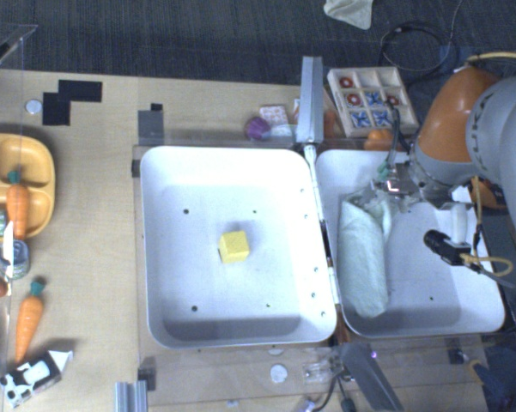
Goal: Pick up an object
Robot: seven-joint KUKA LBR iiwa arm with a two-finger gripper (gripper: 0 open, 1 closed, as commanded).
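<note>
A wooden worktop [94,256] carries two shallow white bins side by side, seen from above at a slant. The left bin [180,316] holds a small yellow block [234,246] lying alone near its middle, well apart from every wall. The right bin [429,316] holds a pale, soft-looking bundle [363,260], perhaps a bag or cloth, lying lengthwise along that bin's left wall. The grey arm [489,136], with its orange band, reaches in from the right and sits over the far edge of the right bin. Its tool [393,183] is low at the far end of the bundle, touching or just above it; the tool is too small and dark against the arm to say whether it is open, closed or gripping anything. Judging from this, the step in hand is the approach or grasp attempt on the bundle, and nothing is clearly lifted yet. The next move probably calls for closing firmly on a fold of the soft material and rising straight up clear of the bin wall; a limp thing may slip or drape. Toy carrots [26,312] and a tan tray [34,157] lie at the worktop's left edge, away from the work.
</note>
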